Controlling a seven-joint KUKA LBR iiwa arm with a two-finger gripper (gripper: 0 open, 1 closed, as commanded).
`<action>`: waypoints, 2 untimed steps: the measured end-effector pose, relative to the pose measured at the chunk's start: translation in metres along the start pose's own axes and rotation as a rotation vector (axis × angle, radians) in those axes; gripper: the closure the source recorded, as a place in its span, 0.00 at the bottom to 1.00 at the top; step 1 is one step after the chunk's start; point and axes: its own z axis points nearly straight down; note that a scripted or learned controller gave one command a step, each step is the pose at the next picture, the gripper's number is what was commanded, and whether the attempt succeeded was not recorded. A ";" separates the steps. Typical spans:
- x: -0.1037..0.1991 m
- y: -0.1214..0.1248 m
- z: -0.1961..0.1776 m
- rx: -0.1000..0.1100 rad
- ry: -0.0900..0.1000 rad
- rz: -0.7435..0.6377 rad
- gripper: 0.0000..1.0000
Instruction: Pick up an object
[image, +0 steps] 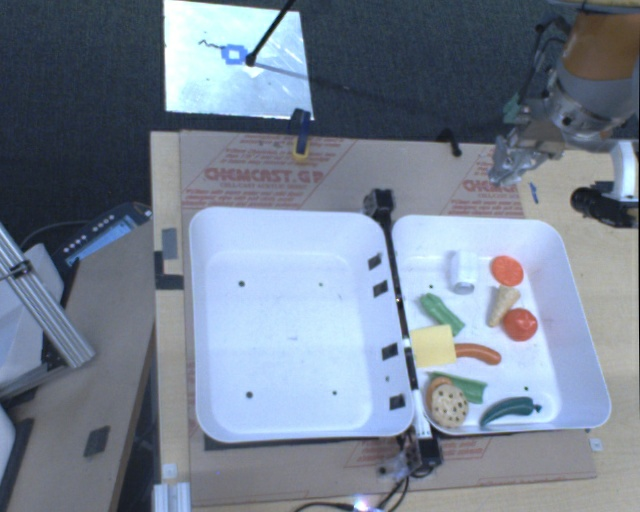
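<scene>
Camera view puts the gripper (512, 160) at the upper right of the frame, above the cardboard beyond the right bin (585, 345), well apart from the toy food. I cannot tell its state. A tomato (519, 323), cookie (448, 404) and cheese slice (434, 346) lie in that bin.

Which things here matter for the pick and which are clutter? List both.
For the pick: tool, right bin, white can, cheese slice, sausage, cookie, two tomatoes.

Lying about: left bin, yellow clamp, foil sheet.
</scene>
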 end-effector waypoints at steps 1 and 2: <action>-0.003 -0.002 0.055 0.008 -0.001 0.006 1.00; 0.050 0.000 0.014 -0.001 0.001 -0.003 1.00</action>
